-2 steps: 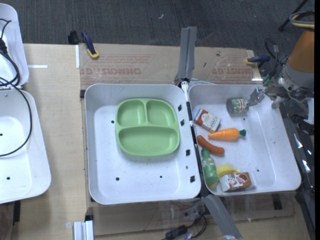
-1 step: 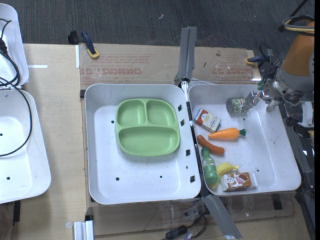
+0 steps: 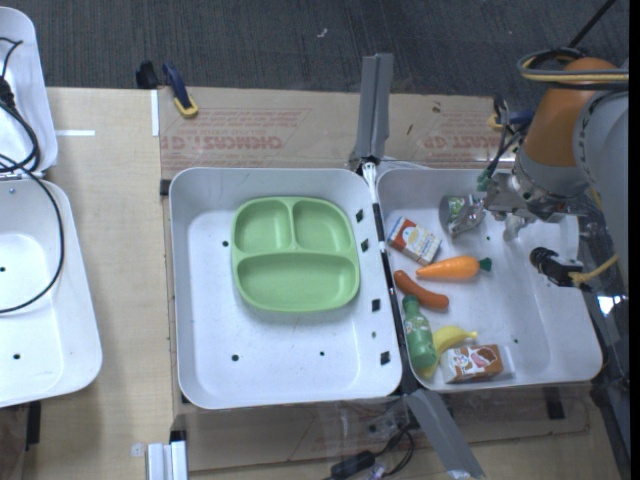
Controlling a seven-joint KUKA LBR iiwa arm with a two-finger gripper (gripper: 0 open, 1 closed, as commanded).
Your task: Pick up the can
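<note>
The gripper (image 3: 487, 216) hung over the right bin's (image 3: 540, 353) far edge, its jaws clenched around the can (image 3: 460, 212).

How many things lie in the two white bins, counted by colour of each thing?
Green: 2, the divided plate in the left bin and the bottle in the right bin.
Orange: 1, the carrot.
Red: 1, the sausage.
Yellow: 1, the banana.
Orange and white: 1, the small carton.
Brown: 1, the packet.
Silver: 1, the can.
Total: 8.
</note>
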